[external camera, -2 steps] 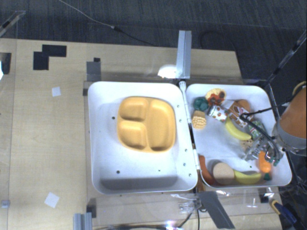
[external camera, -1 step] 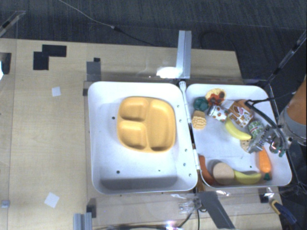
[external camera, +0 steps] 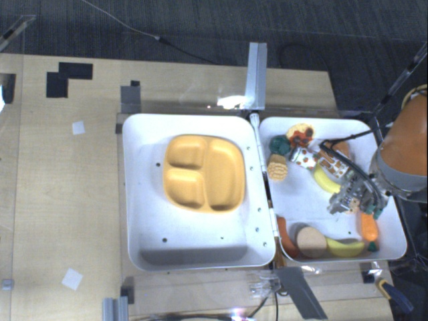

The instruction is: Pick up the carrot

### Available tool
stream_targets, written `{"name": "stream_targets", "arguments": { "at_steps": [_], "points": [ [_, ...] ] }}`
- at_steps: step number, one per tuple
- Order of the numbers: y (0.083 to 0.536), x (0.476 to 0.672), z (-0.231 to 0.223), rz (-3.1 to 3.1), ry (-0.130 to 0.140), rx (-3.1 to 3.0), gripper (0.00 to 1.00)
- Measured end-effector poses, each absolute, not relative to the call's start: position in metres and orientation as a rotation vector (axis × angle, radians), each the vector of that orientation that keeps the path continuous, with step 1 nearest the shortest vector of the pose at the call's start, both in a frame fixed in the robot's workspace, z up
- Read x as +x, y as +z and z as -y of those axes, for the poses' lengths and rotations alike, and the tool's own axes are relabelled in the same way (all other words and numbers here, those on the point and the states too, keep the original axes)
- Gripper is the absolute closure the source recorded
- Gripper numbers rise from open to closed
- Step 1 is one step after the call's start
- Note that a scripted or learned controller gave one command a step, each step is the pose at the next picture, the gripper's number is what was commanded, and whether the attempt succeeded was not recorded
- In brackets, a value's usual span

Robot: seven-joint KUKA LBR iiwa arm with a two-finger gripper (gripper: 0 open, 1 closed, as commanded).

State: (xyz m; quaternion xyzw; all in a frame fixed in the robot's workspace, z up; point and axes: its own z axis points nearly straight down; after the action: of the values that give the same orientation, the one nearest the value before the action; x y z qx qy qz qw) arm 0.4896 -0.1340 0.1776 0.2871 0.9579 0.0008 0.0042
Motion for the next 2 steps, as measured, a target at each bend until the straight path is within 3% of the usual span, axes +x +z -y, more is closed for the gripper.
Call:
{"name": "stream_targets", "arguments": {
  "at_steps": [1,2],
  "points": [
    [0.092,0.491,0.168,-3.027,0.0,0.785,1.0],
    [0.091,0.492,0.206,-3.123,-0.008,-0.051,1.0]
  ]
}}
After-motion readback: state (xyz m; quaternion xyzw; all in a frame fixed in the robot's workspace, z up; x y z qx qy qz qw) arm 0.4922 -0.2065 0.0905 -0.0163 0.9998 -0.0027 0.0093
